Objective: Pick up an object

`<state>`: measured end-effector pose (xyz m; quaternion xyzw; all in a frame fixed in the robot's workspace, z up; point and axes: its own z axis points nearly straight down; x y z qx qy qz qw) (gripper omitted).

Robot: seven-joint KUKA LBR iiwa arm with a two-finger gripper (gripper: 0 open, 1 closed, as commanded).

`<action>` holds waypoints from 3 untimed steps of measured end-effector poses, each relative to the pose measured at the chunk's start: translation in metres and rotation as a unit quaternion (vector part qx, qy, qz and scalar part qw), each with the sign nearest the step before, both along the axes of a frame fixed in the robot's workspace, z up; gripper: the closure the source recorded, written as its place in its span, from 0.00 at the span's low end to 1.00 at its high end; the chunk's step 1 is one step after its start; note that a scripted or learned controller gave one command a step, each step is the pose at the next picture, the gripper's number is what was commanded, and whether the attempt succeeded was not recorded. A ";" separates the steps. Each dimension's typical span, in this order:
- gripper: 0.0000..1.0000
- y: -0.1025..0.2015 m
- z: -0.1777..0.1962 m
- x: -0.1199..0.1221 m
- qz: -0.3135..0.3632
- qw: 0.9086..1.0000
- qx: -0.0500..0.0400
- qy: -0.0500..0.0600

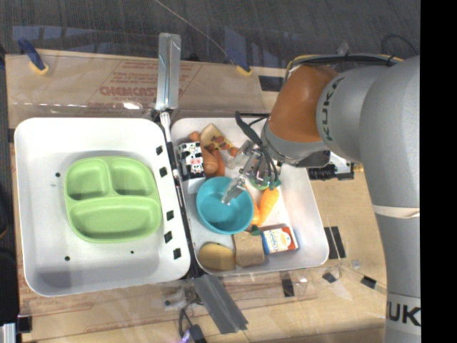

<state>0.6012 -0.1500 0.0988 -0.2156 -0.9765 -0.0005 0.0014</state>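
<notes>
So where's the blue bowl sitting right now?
The blue bowl sits in the right bin, near its middle, just left of the carrot, with the gripper above it.

Big, rounded grey arm [389, 127] here, smooth casing, with a glossy orange band [300, 106] above the wrist. Dark KUKA lettering on the grey shell. Black cables loop beside the metallic gripper [239, 181].
</notes>
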 end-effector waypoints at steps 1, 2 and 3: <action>0.00 0.034 -0.005 0.049 -0.127 0.992 -0.002 -0.001; 1.00 0.034 0.009 0.051 -0.123 0.992 -0.004 -0.003; 1.00 0.083 0.099 0.012 -0.257 0.966 -0.003 -0.007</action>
